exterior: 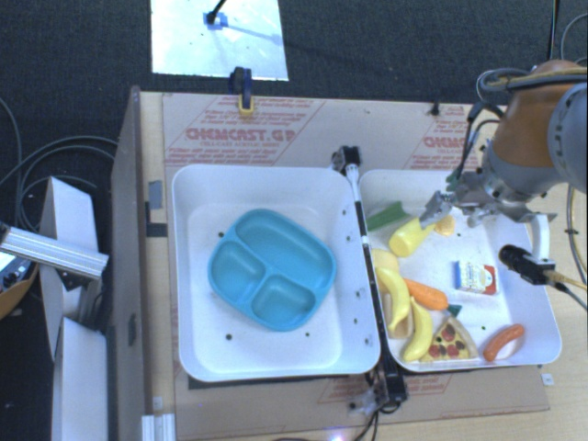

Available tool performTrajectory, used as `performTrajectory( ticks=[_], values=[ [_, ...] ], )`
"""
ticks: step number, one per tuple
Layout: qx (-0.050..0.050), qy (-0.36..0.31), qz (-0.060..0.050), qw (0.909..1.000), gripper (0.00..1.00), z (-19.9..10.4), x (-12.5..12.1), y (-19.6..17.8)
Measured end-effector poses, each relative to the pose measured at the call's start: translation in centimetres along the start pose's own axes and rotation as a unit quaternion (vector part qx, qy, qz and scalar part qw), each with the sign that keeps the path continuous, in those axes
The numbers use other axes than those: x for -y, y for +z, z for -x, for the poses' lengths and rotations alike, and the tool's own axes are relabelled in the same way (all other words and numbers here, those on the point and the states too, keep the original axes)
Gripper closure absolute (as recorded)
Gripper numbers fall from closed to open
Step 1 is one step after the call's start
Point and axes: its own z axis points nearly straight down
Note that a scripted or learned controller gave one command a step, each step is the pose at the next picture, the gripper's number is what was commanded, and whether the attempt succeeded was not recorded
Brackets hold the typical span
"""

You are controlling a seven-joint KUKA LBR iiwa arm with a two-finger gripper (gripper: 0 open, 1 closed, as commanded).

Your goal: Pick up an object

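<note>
The right bin (536, 312) holds several toy foods: a green piece (386, 215), a yellow squash-like piece (409, 238), two bananas (395, 290), a carrot (426, 293), a pizza slice (450, 340), a sausage (504, 341) and a small white carton (476, 277). My gripper (441, 209) hangs over the back of this bin, right at the upper end of the yellow piece. Whether it touches that piece is unclear. The grey arm with its orange band (542, 108) comes in from the upper right.
A blue divided plate (271, 268) lies in the left bin (188, 246). A black clip (346, 159) sits at the back of the wall between the bins. A black part on a cable (521, 264) hangs over the right bin's right side.
</note>
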Motion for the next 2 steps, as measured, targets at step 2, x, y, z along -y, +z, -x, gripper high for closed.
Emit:
performTrajectory(
  ticks=[2],
  values=[
    [0.0, 0.006, -0.002, 1.0, 0.0, 0.4, 12.0, -1.8]
  ],
)
